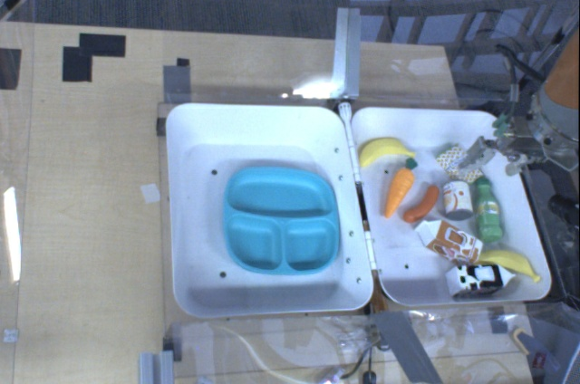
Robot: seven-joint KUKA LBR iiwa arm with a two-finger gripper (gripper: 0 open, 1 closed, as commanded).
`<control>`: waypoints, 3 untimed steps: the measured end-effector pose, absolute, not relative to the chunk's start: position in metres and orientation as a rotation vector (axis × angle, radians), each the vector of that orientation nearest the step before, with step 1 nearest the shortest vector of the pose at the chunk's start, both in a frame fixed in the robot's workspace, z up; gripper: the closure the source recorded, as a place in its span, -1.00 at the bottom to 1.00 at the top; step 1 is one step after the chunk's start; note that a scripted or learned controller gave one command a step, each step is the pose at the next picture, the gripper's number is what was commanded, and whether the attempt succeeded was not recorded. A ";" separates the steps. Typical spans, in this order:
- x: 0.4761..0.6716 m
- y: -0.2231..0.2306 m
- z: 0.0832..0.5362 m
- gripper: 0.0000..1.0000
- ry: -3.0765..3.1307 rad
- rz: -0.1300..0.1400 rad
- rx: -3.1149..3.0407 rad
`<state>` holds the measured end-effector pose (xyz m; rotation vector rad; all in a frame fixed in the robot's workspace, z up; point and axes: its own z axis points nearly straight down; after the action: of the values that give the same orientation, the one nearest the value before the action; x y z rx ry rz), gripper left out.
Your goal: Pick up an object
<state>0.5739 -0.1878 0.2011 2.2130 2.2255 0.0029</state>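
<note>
Nearest the lens: black-and-white carton, lying at 5 o'clock in the right bin, touching the tail of a yellow banana.

Bench: pale wood, bore both bins side by side.

Left bin: held one blue divided tray, centred, flat.

Arm: entered from 3 o'clock, orange band at the frame edge, grey wrist angled down toward the right bin's 2 o'clock corner.

Gripper: sat over the rim at that corner, nothing seen in its grasp; how far it was open could not be told.

Right bin contents, none lifted:
- green bottle at 3 o'clock, lying lengthwise
- second banana at 11 o'clock
- orange carton, below centre, tilted
- carrot at 9 o'clock, just beside a red sausage-shaped piece
- white can, centre, between the red piece and the bottle
- small patterned packet at 1 o'clock, near the gripper, apart from it.
</note>
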 end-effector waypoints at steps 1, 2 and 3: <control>0.572 -0.137 0.091 -1.00 2.406 0.011 2.000; 0.629 -0.128 0.129 -1.00 2.374 0.006 2.048; 0.625 -0.092 0.090 -1.00 2.454 0.010 1.946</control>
<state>0.6247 -0.0920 0.0899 1.9455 2.4536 0.0099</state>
